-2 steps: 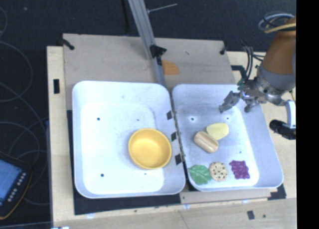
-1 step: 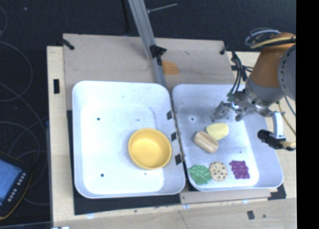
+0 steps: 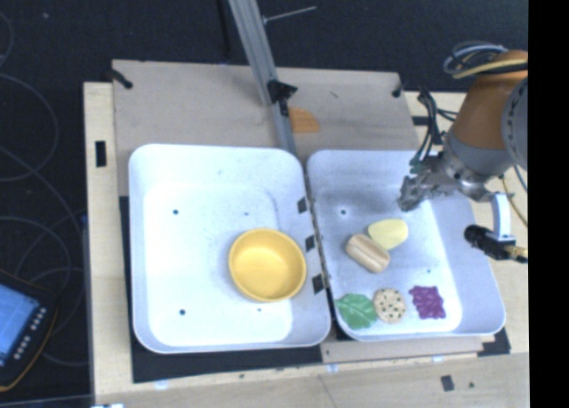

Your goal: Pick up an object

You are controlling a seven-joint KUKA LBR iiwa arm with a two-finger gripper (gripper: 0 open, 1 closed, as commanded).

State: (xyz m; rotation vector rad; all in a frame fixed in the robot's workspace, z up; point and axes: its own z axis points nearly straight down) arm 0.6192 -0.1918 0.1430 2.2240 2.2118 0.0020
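Note:
The right bin holds a pale yellow piece, a tan bread roll, a green leaf piece, a round cookie and a purple grape cluster. A yellow bowl lies in the left bin. My gripper hangs over the right bin's upper right part, a little above and to the right of the pale yellow piece. Nothing shows between its fingers.
A grey metal post slants up from between the two bins at the back. A small orange patch lies on the board behind the bins. Cables and a tablet are on the floor at the left.

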